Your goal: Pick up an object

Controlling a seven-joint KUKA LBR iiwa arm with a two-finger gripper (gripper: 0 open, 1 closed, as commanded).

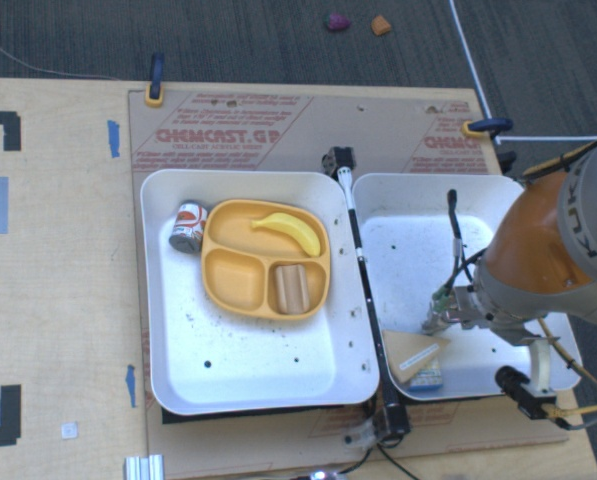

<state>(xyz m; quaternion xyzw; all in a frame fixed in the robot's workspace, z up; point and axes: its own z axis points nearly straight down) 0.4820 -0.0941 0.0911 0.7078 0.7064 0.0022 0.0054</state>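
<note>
Hovering my tool (444,315) low in the right bin (408,203), just above the boxed item (419,361), I've lifted nothing yet and cannot tell its state.

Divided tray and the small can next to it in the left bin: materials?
Divided tray: looks like moulded plastic, matte orange-yellow, with rounded compartment walls and soft highlights. Small can: probably thin metal with a printed red-and-white label; its shiny rim suggests this, though it is too small to be sure.
</note>
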